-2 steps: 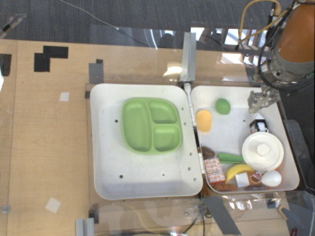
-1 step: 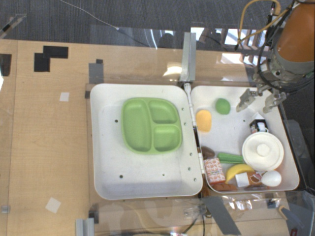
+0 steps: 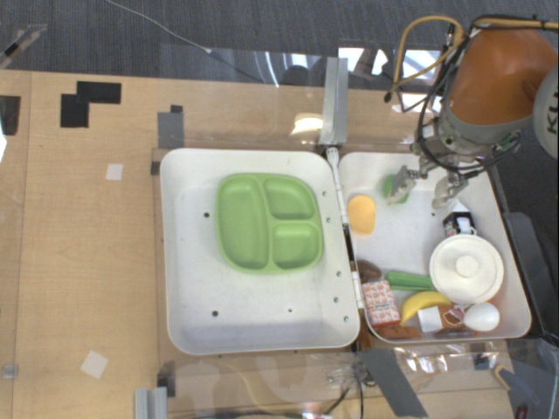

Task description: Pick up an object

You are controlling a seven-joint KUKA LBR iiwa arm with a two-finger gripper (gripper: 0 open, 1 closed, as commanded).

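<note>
My gripper (image 3: 423,187) hangs over the back of the right bin (image 3: 515,260), below the orange wrist band. Its two fingers stand apart, open, with bare bin floor between them. A small green object (image 3: 391,187) lies right beside the left fingertip (image 3: 403,180); I cannot tell whether they touch. A yellow-orange rounded object (image 3: 362,214) lies to the left and a little nearer. A small black and white item (image 3: 459,225) sits just in front of the right finger.
The front of the right bin holds a white round bowl (image 3: 467,267), a green stick (image 3: 409,279), a banana (image 3: 424,304), a red and white packet (image 3: 379,304) and a white egg (image 3: 481,318). The left bin (image 3: 188,312) holds a green divided plate (image 3: 268,223).
</note>
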